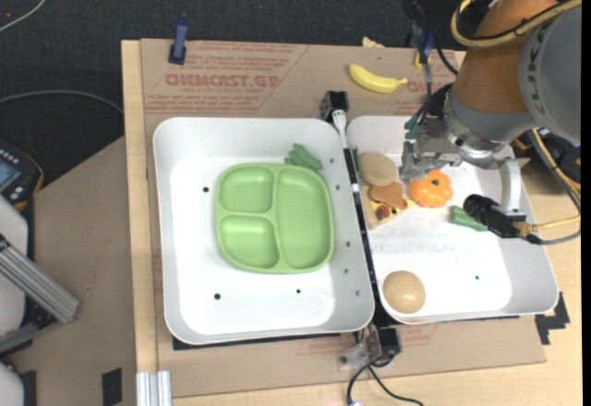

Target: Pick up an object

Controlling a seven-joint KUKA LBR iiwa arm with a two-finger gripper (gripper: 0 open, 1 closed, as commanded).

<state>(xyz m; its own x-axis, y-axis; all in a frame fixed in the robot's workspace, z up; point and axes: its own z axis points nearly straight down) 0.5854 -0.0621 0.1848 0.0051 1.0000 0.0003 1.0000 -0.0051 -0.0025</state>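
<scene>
My claw (427, 158) sits right above the orange pumpkin (430, 190) in the right bin (517, 289); honestly can't tell its grip. Tan bun (377, 168) beside it.

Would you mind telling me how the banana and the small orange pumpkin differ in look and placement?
The banana is yellow, long and curved; the pumpkin is orange and round. The banana lies outside the bins on the brown board; the pumpkin sits inside the right bin, right beside the gripper. Both look like small toy foods.
</scene>
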